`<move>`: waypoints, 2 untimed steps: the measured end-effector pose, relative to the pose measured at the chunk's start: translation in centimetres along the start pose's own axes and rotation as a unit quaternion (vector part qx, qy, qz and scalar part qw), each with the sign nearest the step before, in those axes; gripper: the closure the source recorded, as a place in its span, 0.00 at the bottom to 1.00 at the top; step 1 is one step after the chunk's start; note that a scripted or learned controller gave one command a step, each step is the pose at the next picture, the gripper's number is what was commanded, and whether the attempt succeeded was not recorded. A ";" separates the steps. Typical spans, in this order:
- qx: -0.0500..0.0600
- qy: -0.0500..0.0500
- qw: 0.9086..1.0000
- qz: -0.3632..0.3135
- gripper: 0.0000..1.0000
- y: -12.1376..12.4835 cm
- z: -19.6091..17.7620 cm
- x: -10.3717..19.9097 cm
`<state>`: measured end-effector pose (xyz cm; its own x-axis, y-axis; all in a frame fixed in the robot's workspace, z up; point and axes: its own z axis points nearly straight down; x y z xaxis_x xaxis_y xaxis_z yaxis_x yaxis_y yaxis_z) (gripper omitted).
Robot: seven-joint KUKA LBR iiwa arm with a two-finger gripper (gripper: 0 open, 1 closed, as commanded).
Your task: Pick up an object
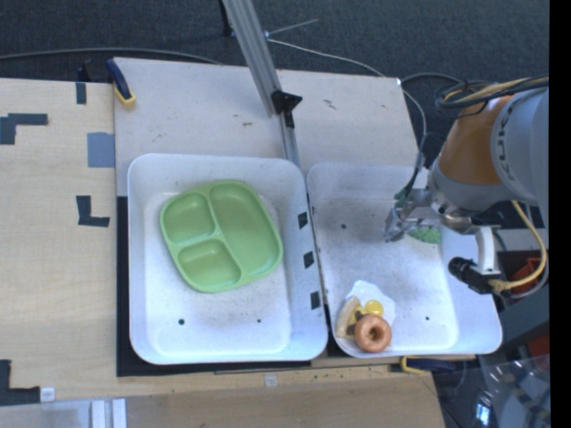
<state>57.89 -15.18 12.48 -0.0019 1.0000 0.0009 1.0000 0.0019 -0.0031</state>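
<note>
My gripper (pixel 401 224) is low over the right bin (pixel 357 199), near its right wall, hanging from the grey arm with the orange band (pixel 468 150). A small green object (pixel 428 234) lies right beside the gripper on its right, partly hidden by it; whether they touch is unclear. In the bin's front corner a brown glazed donut (pixel 372 333) rests against a small yellow item (pixel 374 308) and a white piece (pixel 361 292).
The left bin (pixel 152 310) holds a green divided plate (pixel 221 234). A metal pole (pixel 259 47) slants down to the divider between the bins. Cables (pixel 500 279) hang at the arm's right side.
</note>
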 end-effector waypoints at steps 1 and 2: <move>-0.004 -0.001 1.000 0.000 1.00 0.7 -5.9 0.6; -0.004 -0.001 1.000 0.000 1.00 0.8 -11.0 0.6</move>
<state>58.74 -14.54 23.53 -0.0018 1.0000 -0.0014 1.0000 0.0018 0.0048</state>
